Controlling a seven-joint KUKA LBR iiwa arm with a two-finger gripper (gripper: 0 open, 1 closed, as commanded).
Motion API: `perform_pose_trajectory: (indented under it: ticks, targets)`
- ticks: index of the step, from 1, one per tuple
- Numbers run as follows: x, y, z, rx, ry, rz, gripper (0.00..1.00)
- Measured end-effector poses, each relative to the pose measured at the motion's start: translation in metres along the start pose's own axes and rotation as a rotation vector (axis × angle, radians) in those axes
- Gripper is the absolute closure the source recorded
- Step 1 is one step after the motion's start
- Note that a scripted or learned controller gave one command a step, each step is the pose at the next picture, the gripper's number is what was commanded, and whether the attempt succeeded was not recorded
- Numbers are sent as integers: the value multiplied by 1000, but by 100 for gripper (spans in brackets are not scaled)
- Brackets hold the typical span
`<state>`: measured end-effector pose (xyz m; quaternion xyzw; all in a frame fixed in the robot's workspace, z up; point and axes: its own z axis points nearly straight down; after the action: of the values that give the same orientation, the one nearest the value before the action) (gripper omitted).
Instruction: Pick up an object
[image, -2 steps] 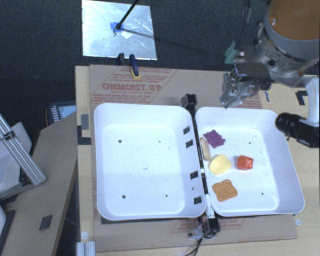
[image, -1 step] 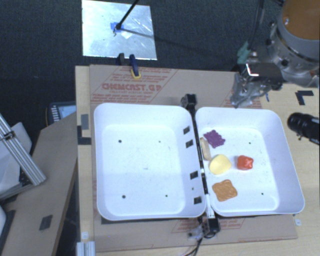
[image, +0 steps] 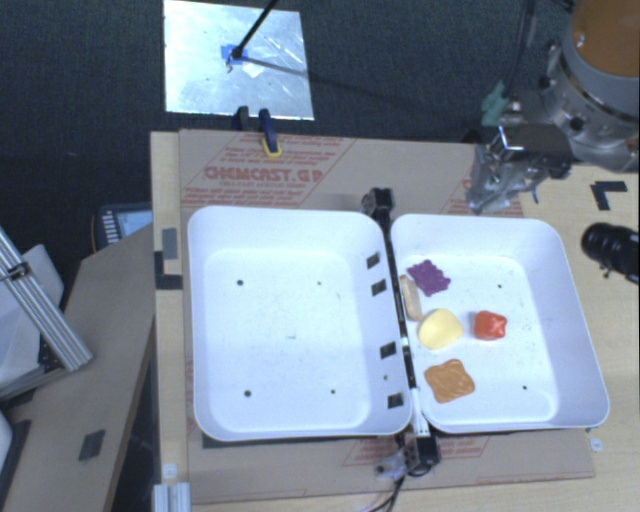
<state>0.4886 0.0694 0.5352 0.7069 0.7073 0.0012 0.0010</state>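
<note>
Standing over the bench, I see the left bin (image: 290, 320), a shallow white tray on brown cardboard (image: 260, 172) printed with red lettering. Far beyond it, a shiny metal sheet (image: 238, 58) lies on the dark floor, and a small yellow-and-blue clamp (image: 268, 135) grips the cardboard's far edge. A row of black clips (image: 385, 290) runs down the seam where the two bins meet.

The right bin (image: 540, 300) holds all the objects, gathered in its left half. A pale, narrow stick-shaped piece (image: 410, 297) lies just beside the seam. To its right and slightly farther away sits a purple item (image: 428, 277). Nearer to me is a yellow rounded lump (image: 439, 328), with a red-orange piece (image: 489, 325) close on its right, apart from it. Nearest of all lies a flat orange-brown slab (image: 449, 380).

The gripper (image: 497, 185) hangs over the far edge of the right bin, well apart from every object; nothing sits between its fingers, though whether they are spread or closed I cannot tell
</note>
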Motion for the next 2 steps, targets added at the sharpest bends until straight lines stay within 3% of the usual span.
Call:
perform_pose_trajectory:
  ticks: [2]
  targets:
    - [-1, -2, 0, 1, 0, -1, 100]
